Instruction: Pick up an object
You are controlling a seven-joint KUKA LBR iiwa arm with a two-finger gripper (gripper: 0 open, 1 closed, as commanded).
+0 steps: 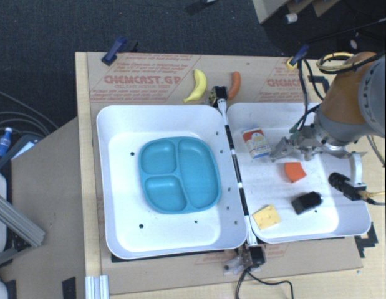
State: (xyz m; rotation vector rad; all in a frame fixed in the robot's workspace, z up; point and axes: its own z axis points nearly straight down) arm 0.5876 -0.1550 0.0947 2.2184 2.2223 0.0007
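Observation:
The right bin point(348, 226) holds a red and white carton point(256, 143), an orange block point(295, 171), a black object point(306, 202) and a yellow cheese wedge point(266, 217). My gripper point(287, 151) hangs low over this bin, just right of the carton and just above the orange block. Nothing is visibly held in it. The grey arm with its orange band point(345, 98) reaches in from the right.
A blue divided plate point(179, 174) lies in the left bin point(118, 136). A banana point(196, 86) and an orange sausage-like piece point(234, 85) rest on the board behind the bins. Cables and a black connector point(343, 185) hang by the arm's wrist.

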